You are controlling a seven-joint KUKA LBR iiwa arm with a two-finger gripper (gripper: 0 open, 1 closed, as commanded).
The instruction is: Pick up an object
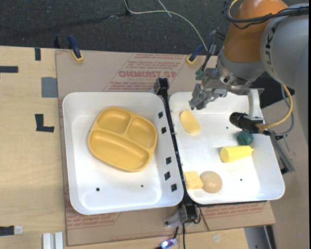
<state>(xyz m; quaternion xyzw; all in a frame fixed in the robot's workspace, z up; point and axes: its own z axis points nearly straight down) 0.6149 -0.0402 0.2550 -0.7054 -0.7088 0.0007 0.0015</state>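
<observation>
We're looking down on the bench [20,139] with its two white bins side by side. In the left bin [75,191] sits a yellow divided tray [123,138], lying flat and taking up much of the floor. Over in the right bin [264,183] we've got the small stuff: a pale yellow oval piece [189,122] near the far left corner, a yellow cylinder [236,153] lying on its side toward the right wall, a dark green lump [244,137] just beyond it, and down at the near edge a yellow block [193,180] touching a tan round ball [211,182].

The arm [254,27] comes in from the right, orange band up top, and the pincer [200,100] hangs over the far left part of the right bin, just beyond the oval piece. Its dark fingers point down toward that piece, and we can't tell from here whether they're spread or closed. We see nothing between them.
</observation>
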